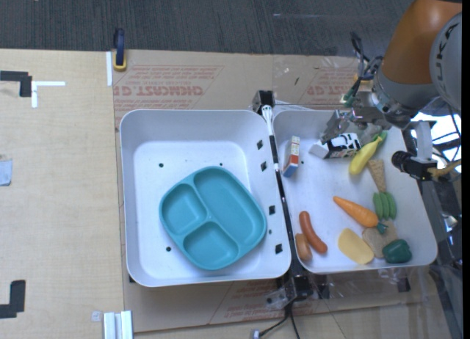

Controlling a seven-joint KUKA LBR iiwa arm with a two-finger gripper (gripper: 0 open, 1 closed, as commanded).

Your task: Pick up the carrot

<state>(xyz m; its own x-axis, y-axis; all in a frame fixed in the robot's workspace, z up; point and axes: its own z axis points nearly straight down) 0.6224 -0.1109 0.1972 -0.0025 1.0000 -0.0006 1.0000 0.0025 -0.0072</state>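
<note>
Near edge of right bin (422,205) first: green pepper (397,251) in the near-right corner, yellow chip-like pc (355,246) beside it, two sausages (310,233) lying along the divider side. Just beyond those is the carrot (357,211), orange, on its side on the bin floor, tip twd the left, green top (384,205) at its right end. It lies free on its upper side, so a top-down approach looks feasible; I judge the leafy end and the cone (377,175) crowd the right side, so better to close across the mid-body.

Left bin (132,205) holds a teal divided plate (213,216), not relevant to this pick.

Farther back in the right bin: banana (366,154), small black/white toy (342,145), a carton (293,155) standing nr the divider.

Gripper (351,119) is at the far rim, over the toy/banana cluster, well apart from carrot. Wiring and wrist hide the tips, so I can't tell whether it's released or clenched. Nothing visibly grasped. Pick not yet begun, IMO; the arm needs to travel twd the near side.
</note>
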